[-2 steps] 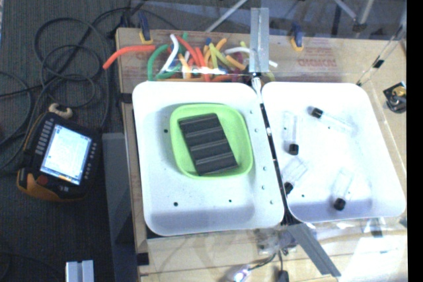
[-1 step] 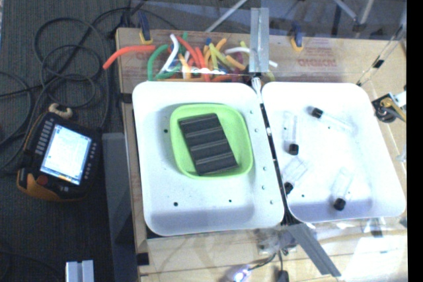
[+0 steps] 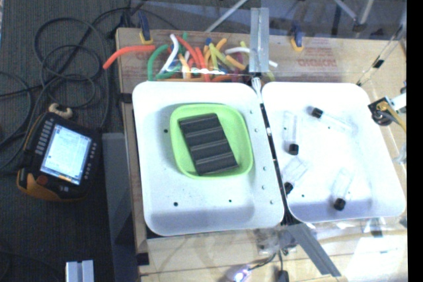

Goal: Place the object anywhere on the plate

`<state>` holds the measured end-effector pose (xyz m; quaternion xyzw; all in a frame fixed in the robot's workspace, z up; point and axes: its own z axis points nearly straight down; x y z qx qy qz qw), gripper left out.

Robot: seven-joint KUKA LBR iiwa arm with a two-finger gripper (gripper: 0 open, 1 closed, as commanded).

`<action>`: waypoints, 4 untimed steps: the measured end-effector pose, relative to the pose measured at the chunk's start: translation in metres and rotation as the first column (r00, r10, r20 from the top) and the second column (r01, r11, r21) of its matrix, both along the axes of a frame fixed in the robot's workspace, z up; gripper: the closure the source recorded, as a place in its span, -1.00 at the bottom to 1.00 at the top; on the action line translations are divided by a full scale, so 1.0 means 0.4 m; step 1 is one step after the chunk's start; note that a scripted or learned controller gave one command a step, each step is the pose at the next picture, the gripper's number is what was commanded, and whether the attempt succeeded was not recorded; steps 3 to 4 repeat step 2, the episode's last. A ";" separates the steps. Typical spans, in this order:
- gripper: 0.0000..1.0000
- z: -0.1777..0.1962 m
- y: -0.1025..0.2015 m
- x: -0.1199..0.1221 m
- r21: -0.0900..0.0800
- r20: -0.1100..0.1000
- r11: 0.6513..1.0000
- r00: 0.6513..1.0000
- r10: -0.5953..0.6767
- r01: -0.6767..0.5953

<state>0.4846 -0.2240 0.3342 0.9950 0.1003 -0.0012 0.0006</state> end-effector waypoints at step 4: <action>-1.00 -0.054 0.001 0.000 0.002 0.000 1.000 1.000 0.000 0.000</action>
